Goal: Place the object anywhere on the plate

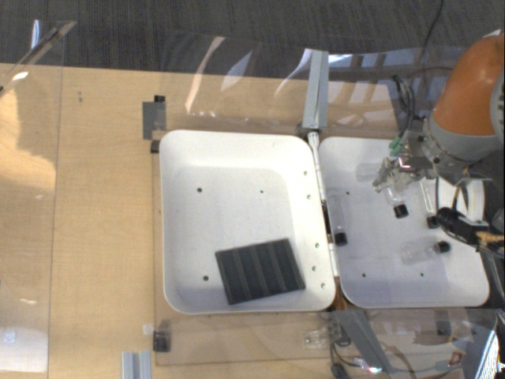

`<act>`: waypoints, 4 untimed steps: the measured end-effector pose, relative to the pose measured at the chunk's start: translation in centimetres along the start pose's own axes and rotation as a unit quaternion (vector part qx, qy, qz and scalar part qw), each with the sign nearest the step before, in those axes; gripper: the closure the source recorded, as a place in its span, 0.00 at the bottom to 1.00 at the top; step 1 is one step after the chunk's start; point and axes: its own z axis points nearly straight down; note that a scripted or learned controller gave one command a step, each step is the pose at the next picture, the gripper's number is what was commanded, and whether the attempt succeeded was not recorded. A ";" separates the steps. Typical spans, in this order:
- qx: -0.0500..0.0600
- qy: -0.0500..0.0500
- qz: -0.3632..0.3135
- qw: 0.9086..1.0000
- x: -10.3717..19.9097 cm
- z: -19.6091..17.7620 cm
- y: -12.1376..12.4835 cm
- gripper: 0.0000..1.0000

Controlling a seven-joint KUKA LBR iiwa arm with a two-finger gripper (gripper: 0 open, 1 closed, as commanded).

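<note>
Bins: two white bins were counted, the left bin (237, 164) and the right bin (367, 247), set side by side with rims nearly touching
Plate: one dark ribbed plate (260, 271) was seen lying flat in the left bin, near its front edge
Object: a faint see-through thing (416, 253) was seen in the right bin; its kind could not be told
Gripper: one gripper (398, 172) was seen over the right bin; open or closed could not be told
Open room: much bare white floor was seen behind the plate
</note>
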 end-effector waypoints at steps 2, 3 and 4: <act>0.003 0.000 0.159 0.987 13.0 3.0 9.2 1.00; 0.002 0.000 0.260 0.966 21.2 2.8 9.3 1.00; 0.002 0.000 0.182 0.983 29.1 3.2 9.4 1.00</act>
